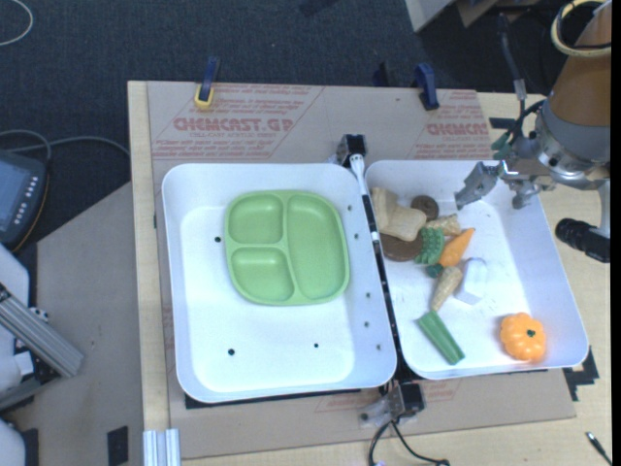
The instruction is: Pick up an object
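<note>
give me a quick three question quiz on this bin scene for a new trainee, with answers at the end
1. True or false: the green divided plate lies in the same bin as the toy pumpkin.
2. Which item lies nearest the front edge of the right bin? A) toy carrot B) green stick-shaped toy C) brown mushroom-like piece
3. Fill in: the gripper hangs over the ____ part of the right bin.

Key
1. False: the plate is in the left bin, the pumpkin in the right.
2. B
3. Rear, above the pile of toy food; nothing is seen between its fingers.
</note>
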Robot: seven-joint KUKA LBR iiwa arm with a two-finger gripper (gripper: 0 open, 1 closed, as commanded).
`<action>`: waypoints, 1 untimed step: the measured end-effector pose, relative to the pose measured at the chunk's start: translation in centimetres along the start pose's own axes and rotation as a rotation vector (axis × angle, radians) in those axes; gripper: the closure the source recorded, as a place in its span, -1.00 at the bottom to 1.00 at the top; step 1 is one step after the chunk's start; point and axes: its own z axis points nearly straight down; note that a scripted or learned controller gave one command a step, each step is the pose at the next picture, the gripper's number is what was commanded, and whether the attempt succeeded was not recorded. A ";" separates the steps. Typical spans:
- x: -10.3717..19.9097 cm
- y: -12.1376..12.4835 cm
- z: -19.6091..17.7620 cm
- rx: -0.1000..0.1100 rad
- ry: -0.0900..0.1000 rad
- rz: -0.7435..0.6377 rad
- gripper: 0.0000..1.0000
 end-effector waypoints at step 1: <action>-0.2 -0.1 6.4 0.002 0.001 0.000 -1.00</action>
